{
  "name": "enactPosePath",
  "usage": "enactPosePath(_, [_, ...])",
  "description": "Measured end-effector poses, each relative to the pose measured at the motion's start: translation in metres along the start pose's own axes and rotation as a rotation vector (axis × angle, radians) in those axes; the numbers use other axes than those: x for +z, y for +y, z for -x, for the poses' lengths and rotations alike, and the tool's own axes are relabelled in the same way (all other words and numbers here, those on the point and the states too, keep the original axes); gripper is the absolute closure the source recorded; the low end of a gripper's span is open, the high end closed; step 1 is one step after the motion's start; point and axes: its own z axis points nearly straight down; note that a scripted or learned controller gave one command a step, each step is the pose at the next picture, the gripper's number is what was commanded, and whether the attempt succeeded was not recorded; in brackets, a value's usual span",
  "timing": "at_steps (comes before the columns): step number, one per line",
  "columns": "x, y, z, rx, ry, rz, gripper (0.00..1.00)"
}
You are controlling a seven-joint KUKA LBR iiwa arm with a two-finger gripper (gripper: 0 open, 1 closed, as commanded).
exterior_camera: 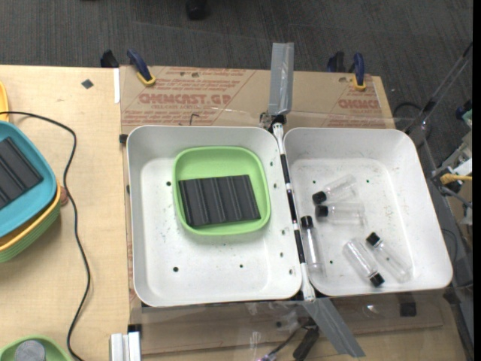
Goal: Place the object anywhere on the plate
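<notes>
A green square plate (222,162) sits in the left white bin (150,224), toward its back. A dark ribbed rectangular pad (219,200) lies flat on the plate. In the right white bin (409,179) lie several clear plastic vials with black caps: one near the middle (334,189), one just below it (340,213), two at the front right (363,262) (388,254). Another vial (309,239) lies along the bin's left wall.
Brown cardboard (195,92) with blue clamps lies behind the bins. Stacked teal and yellow plates (30,201) with a dark pad stand at the far left on the wooden bench. A black cable (75,224) runs across the bench.
</notes>
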Motion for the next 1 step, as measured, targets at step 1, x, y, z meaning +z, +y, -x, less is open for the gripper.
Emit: enactPosePath(1, [-0.0083,0.0010,0.0130,0.173,0.001,0.001,0.00])
